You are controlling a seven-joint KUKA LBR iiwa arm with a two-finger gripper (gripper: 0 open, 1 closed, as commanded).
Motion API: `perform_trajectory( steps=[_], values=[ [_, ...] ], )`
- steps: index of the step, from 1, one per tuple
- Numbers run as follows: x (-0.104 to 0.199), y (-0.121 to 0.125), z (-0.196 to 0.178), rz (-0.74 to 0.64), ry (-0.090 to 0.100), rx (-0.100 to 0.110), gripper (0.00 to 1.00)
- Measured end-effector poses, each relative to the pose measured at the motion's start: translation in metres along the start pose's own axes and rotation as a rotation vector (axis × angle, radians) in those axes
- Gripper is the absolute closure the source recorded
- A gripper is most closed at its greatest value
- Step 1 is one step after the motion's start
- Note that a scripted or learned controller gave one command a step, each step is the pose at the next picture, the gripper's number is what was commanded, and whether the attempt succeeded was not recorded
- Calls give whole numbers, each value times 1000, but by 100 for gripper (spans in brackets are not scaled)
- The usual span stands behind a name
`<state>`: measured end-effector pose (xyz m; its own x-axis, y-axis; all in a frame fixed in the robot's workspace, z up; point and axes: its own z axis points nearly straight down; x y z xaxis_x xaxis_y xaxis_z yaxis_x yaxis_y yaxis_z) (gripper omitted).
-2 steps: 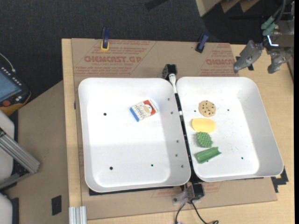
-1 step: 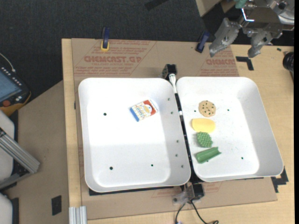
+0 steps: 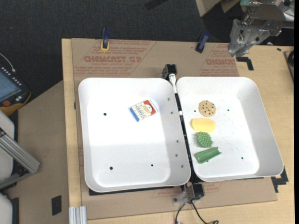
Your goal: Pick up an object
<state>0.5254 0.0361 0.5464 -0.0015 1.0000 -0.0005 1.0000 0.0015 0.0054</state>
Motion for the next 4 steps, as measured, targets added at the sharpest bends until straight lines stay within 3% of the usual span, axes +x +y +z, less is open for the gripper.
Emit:
perform_trajectory(
  steps=[1,2,4],
  values=[
    [39,-49,92,-3,0,17,100],
    [60,-47,88,-1,1,6,100],
    [158,-47,67,-5,2,3,100]
  ],
)
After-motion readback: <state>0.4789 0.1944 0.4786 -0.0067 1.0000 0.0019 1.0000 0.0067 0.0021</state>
